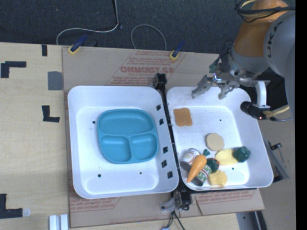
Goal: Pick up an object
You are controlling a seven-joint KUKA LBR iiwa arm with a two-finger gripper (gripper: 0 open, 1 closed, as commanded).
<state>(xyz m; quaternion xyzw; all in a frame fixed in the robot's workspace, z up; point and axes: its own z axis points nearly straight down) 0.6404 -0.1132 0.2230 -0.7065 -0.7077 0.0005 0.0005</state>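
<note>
A robot arm's pincer hangs above the far edge of the right bin, with toy food lying in the bin nearer the camera.

The pincer [212, 90] has its two fingers spread wide with nothing between them, over the upper rim of the right bin [254, 128]. The closest thing to it is a flat brown toast slice [183, 117], below and slightly left of the pincer and apart from it. Farther down lies a round tan cracker [215, 141]. Well apart from the pincer, in the bin's near corner, sits a cluster: an orange carrot [196, 168] across a small can [189, 156], a yellow lemon [226, 157], a green vegetable [241, 153] and a yellow ridged piece [218, 178]. The left bin [81, 128] holds a blue divided plate [127, 135]. Both bins rest on a cardboard sheet on the worktop [29, 128].
</note>
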